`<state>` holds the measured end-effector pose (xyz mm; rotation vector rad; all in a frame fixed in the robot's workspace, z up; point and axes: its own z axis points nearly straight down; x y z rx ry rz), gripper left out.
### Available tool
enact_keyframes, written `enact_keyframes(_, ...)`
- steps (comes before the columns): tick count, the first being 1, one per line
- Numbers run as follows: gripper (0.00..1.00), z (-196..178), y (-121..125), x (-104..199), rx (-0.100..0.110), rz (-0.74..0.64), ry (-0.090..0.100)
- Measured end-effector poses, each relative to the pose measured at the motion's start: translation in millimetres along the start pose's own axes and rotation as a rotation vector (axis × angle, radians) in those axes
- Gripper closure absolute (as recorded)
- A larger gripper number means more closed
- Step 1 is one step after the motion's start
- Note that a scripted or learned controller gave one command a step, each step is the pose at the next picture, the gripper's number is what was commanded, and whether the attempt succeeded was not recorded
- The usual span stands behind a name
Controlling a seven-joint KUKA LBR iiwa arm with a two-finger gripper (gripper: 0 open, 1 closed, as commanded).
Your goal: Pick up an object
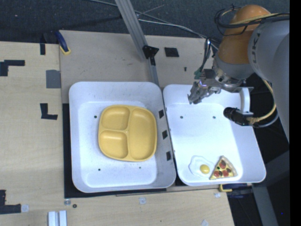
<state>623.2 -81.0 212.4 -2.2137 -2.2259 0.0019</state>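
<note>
A yellow divided plate lies in the left bin. In the right bin, at its near edge, rest a toy fried egg and a toy pizza slice, side by side. My gripper hangs over the far left corner of the right bin, well away from the egg and the pizza. I see nothing between its fingers.
A slanted metal pole rises from behind the bins. Cables loop around the arm's wrist at the right. A black hose fitting juts over the right bin's far right side. Tape marks dot the bench.
</note>
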Motion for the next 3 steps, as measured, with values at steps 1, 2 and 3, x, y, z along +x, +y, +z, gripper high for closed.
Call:
enact_keyframes(1,1.00,-9.4,-5.4,47.1,-0.001,-0.001,0.001)
enact_keyframes(2,1.00,-2.3,-7.6,108.0,0.000,-0.002,0.001)
enact_keyframes(3,1.00,5.0,-16.9,157.2,0.001,-0.001,0.000)
